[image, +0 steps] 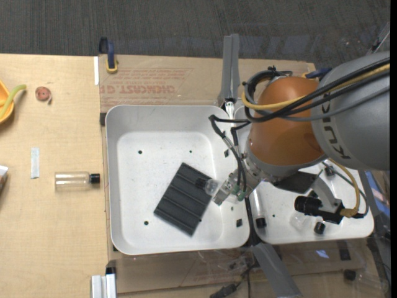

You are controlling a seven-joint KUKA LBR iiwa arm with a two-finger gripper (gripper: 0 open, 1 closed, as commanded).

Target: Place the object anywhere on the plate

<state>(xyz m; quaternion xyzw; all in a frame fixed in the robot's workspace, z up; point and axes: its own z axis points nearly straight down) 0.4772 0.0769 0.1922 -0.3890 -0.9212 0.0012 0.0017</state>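
Nearest the camera, the front rim of the left bin [180, 248] curves round. Just inside it, the lower corner of a black ribbed slab [181, 200] comes close to the front wall but does not touch it. The slab lies flat and askew on the bin floor. Bare white floor lies open to its left and behind it, up to the far wall.

The gripper [222, 191] sits at the slab's right corner, low over the bin's right side and close to the wall between the bins. I cannot tell whether it is open or closed, or whether it holds anything.

In the right bin [356, 228], a small black piece [319, 227] lies near the front rim. The arm [285, 129] covers much of that bin's floor.

On the bench left of the bins lie a clear bottle [73, 179] and a pale strip [35, 163], well apart from the bin wall. Farther back are a pink disc [42, 93] and cardboard [155, 82] behind the left bin.
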